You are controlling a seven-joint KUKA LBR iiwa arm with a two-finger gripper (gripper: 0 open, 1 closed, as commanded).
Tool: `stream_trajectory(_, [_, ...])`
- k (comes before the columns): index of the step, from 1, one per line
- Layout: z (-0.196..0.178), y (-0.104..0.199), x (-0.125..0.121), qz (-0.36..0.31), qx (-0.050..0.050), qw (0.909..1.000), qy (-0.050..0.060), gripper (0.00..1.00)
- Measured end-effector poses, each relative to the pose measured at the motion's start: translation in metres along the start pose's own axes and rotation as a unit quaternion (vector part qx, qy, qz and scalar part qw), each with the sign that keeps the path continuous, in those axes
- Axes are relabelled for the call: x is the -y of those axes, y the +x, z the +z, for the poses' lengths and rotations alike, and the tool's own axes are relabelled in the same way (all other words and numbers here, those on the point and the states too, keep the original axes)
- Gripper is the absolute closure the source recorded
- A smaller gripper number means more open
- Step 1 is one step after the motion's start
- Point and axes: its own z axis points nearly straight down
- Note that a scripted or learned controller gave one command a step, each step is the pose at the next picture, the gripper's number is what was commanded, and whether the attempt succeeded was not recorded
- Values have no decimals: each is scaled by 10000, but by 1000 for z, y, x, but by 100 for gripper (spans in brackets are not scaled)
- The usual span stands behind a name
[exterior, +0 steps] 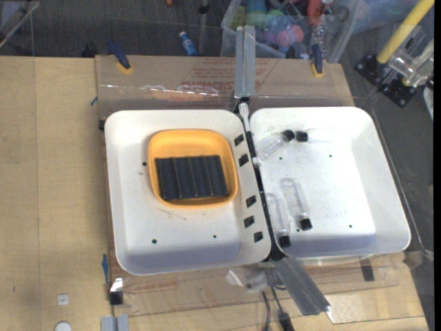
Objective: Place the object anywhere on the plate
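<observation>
An orange plate (164, 147) with rounded corners lies in the left white bin (127, 212), toward its back. A black, ribbed, rectangular object (191, 178) rests flat on the plate, covering its middle and front. It lies wholly inside the plate's rim.
The right white bin (358, 178) holds three clear plastic tubes with black caps: one at the back (282, 141) and two near the front left (298, 204) (278, 221). A metal rail (244, 67) runs along the divider between the bins. A box of colourful toys (289, 12) stands behind the bench.
</observation>
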Motion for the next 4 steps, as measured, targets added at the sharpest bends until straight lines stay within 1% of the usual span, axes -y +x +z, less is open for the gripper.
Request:
stream_trajectory(1, [-26, 0, -2, -1316, 7, 9913, -7, 100])
stream_trajectory(2, [-26, 4, 1, -2420, -19, 9703, -7, 100])
stream_trajectory(3, [-25, -1, -3, -3900, 6, 9208, -15, 100])
stream_trajectory(4, [-25, -5, -7, -4889, 12, 8723, -16, 100])
